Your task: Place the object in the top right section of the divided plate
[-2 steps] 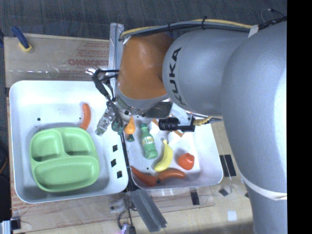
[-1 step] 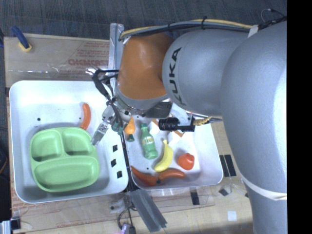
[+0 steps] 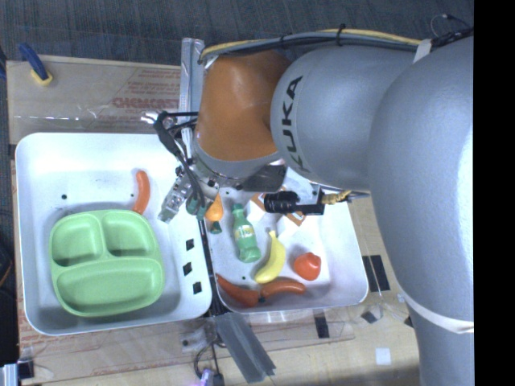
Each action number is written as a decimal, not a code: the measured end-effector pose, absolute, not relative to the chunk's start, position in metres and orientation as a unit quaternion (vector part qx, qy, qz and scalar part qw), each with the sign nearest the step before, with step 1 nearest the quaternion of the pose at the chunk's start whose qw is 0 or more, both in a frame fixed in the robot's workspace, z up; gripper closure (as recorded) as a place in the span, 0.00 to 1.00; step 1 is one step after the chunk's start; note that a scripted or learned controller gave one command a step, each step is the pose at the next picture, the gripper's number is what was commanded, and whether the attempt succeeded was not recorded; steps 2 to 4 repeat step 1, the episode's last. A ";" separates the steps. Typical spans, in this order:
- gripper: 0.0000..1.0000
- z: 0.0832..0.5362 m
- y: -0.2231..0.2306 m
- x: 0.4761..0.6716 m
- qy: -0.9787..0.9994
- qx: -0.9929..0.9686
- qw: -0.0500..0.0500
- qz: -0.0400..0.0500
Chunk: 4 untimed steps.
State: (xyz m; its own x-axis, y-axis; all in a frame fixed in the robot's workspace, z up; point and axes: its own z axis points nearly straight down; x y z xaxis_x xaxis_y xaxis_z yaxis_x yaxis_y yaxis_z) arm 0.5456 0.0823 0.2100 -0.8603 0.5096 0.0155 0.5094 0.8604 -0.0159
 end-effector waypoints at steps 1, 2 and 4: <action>1.00 0.190 0.117 0.543 -0.943 -0.332 0.004 0.002; 1.00 0.190 0.117 0.543 -0.943 -0.332 0.004 0.002; 1.00 0.190 0.117 0.543 -0.943 -0.332 0.004 0.002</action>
